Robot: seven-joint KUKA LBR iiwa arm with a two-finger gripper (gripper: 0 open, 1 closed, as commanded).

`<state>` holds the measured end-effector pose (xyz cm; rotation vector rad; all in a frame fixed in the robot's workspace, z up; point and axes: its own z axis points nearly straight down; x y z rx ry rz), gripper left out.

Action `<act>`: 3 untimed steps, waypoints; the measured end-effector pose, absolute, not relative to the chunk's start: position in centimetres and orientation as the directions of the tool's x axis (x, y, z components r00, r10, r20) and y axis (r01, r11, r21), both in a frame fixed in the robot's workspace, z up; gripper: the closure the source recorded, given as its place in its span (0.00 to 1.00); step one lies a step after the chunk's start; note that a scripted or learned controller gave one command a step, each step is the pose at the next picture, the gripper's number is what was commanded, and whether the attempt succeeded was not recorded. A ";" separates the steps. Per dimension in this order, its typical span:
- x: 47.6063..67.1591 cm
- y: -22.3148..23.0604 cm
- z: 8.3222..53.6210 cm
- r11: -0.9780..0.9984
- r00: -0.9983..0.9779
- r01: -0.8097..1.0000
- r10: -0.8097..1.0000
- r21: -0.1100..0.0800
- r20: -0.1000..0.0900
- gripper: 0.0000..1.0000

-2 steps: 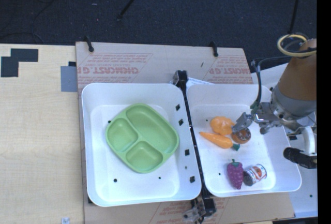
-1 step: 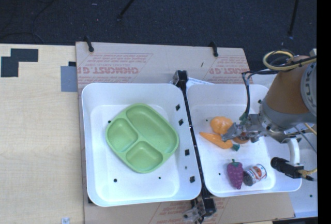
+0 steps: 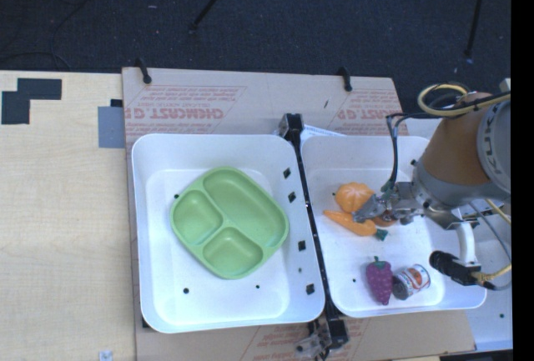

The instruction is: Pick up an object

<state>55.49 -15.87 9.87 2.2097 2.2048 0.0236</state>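
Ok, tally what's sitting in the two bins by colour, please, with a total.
Green: 1, divided plate in the left bin
Orange: 2, round fruit and carrot in the right bin
Purple: 1, grape bunch
Grey, white and red: 1, small can
Total: 5

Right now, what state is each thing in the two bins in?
Green three-compartment plastic plate: lying flat, upright, in the left bin.
Round orange toy fruit: resting in the right bin, beside the gripper.
Orange toy carrot: lying on its side.
Purple toy grape bunch: lying down.
Small can: tipped on its side.
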 end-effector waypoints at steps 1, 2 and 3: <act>55.7 -15.8 11.0 -0.005 0.005 0.999 1.000 0.032 -0.002 1.00; 56.0 -16.4 15.4 0.001 -0.001 1.000 1.000 0.001 -0.001 1.00; 57.0 -16.3 21.1 0.002 -0.002 1.000 1.000 0.004 -0.001 1.00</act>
